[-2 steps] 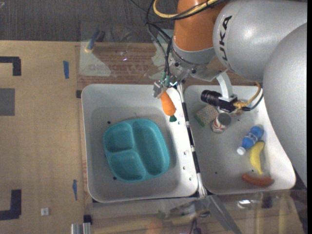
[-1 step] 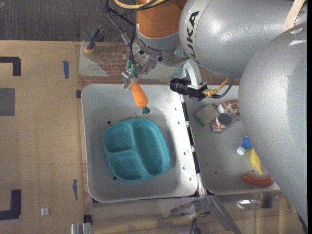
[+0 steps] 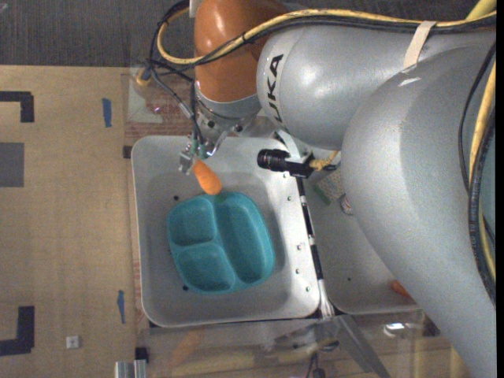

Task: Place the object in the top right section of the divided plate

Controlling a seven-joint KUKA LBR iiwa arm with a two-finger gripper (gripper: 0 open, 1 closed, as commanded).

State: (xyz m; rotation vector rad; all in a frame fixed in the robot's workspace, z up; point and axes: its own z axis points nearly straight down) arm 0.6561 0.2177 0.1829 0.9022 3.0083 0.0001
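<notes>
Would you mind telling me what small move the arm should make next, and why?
Probably a short move of the gripper toward the teal divided plate, until the orange object hangs over a section. The object sits at the fingertips, just past the plate's rim and above the white bin floor, so releasing now would likely miss the plate.

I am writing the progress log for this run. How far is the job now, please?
Done: the orange object looks lifted and sits at the tip of the tool, above the bin floor. In hand: it hangs just beyond the upper edge of the teal divided plate, not yet over a section. Left: carry it over the target section and let go. All three sections look bare.
</notes>
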